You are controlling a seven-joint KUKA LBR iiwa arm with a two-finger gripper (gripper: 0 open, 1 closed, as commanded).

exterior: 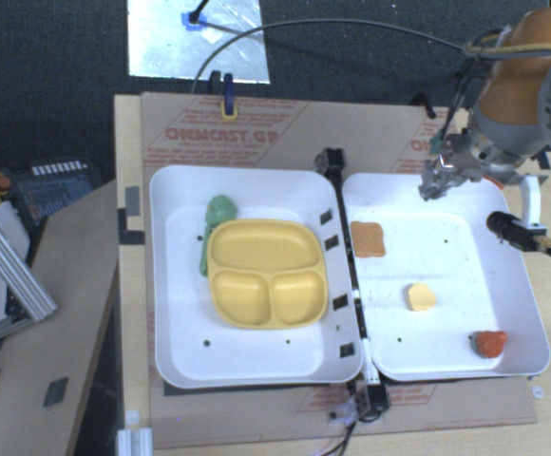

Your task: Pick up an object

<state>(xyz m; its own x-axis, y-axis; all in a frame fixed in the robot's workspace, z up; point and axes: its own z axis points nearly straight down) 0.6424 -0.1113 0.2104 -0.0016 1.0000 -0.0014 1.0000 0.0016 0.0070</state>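
- From my remote station I see the KUKA arm [527, 74] reaching in over the right bin [518, 283], its gripper [434, 186] hanging above that bin's far rim, toward the far left corner.
- I cannot tell how the jaws stand: the fingertips read as a dark blur against the white rim, and nothing is visible between them.
- Three candidates lie in the right bin. A flat orange-brown square, perhaps a toast slice [368, 239], sits by the bin's left wall, nearest the gripper. A small yellow piece [421, 297] rests near the bin's middle. A red-orange object [488, 344], possibly a toy fruit, lies in the bin's near right corner, well apart from the gripper.
- Left of the right bin, the left bin [176, 255] holds a yellow divided tray [266, 274] with a green object [214, 224] part-hidden behind its far left edge.
- My read of the step: approach. The gripper is above the bin, not yet down among the objects, and no pick has been made.
- The next move, as I judge it, calls for travel inward from the far rim over one chosen object, then a straight descent with the fingers set either side of it.
- The toast slice is closest but lies flat and near the wall, so it may be hard to grip; the yellow piece stands clear of the walls and looks the safer target.
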